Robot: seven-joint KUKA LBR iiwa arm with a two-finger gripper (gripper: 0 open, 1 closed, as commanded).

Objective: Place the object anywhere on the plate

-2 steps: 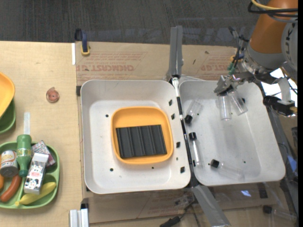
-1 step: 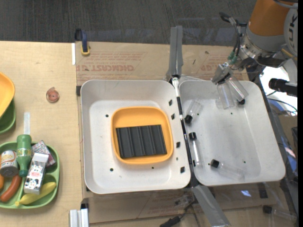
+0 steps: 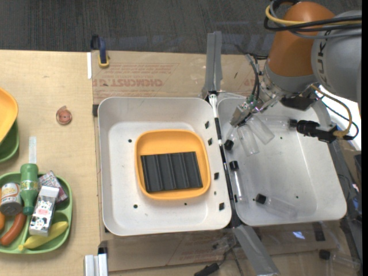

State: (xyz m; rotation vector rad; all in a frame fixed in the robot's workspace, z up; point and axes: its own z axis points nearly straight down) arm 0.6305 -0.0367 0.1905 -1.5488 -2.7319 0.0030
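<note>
Arm: the grey arm (image 3: 339, 45) is seen reaching in from the right, its orange band (image 3: 296, 36) held above the far corner of the right bin (image 3: 322, 211).
Gripper: the gripper (image 3: 241, 115) is pointed down and to the left, over the far left corner of the right bin, close to the wall shared by the two bins.
Jaw state: whether the jaws are apart or together cannot be told, as the tip is small and blurred; nothing is seen clamped in it.
Plate: a yellow-orange plate (image 3: 172, 140) is set in the middle of the left bin (image 3: 115, 211).
Dark ribbed slab: a dark grey ribbed slab (image 3: 172, 171) is laid flat on the plate, within its rim, nearer the front edge.
Clear plastic pieces: some clear plastic pieces (image 3: 256, 135) are found on the floor of the right bin, just below the gripper; contact with it cannot be judged.
Clear vial: a clear vial with a black cap (image 3: 275, 203) is laid on its side near the front of the right bin, well apart from the gripper.
Green tray: a green tray (image 3: 60, 237) loaded with toy food and a green bottle (image 3: 27, 186) is placed on the wooden bench, left of the bins.
Pink disc: a small pink disc (image 3: 64, 116) is left on the bench beyond the tray.
</note>
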